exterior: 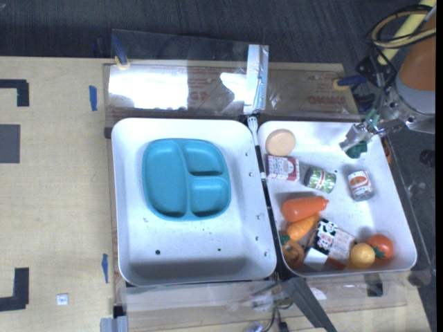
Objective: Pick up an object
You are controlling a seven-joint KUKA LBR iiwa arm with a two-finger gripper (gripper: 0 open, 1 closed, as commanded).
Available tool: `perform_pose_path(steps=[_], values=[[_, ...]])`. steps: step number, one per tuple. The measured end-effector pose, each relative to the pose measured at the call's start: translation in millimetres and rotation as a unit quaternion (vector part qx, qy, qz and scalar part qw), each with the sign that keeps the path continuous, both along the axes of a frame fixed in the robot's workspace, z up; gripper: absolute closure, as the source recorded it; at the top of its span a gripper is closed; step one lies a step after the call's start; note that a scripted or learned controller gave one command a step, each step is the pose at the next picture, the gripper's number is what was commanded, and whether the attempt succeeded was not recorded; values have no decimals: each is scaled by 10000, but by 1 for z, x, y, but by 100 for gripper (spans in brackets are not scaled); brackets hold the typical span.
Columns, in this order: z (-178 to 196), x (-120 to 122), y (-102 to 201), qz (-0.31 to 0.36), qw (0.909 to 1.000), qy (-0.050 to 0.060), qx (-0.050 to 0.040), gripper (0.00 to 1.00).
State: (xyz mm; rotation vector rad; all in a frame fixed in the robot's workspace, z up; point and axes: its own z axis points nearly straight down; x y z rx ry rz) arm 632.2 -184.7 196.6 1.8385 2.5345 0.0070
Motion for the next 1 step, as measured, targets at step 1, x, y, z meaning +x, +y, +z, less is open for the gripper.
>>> perform_pose_path(steps=[1], values=[[23,10,25,-322,9995,20,5,100]])
